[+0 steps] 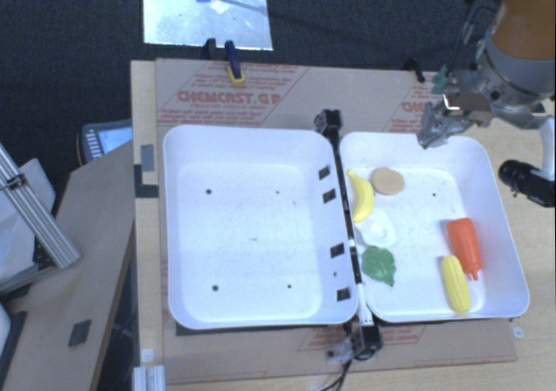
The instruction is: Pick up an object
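Six toy foods down in the right bin (499,207), all placed off the banana (361,195): tan round cookie (387,181) just beside it to the right; white fried egg (377,230) right below; green leaf (380,265) further below; orange carrot (465,246) well off to the right; yellow corn (455,283) beneath that carrot; gripper (432,135) up over the far rim, beyond the banana, nothing between the fingers; released or clenched, impossible to tell.
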`<act>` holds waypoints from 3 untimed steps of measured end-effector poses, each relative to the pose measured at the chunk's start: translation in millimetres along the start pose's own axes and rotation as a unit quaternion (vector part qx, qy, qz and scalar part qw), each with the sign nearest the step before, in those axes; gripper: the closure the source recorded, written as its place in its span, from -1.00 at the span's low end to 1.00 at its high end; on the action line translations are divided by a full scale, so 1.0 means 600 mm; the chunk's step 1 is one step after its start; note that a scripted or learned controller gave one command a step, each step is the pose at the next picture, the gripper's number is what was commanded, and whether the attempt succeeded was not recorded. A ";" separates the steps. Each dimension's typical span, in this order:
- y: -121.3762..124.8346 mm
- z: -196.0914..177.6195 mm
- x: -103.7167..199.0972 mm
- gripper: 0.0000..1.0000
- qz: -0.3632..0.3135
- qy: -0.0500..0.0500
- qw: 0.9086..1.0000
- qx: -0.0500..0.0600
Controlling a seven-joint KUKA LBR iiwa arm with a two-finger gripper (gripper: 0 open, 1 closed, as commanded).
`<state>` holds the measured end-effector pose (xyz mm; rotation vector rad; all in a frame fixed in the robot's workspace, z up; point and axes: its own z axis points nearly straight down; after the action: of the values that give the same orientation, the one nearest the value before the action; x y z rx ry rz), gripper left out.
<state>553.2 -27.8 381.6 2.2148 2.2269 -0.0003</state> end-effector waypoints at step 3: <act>-0.053 -0.259 0.342 1.00 0.000 0.001 1.000 -0.002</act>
<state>520.5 177.1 536.7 2.2137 2.2262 0.0073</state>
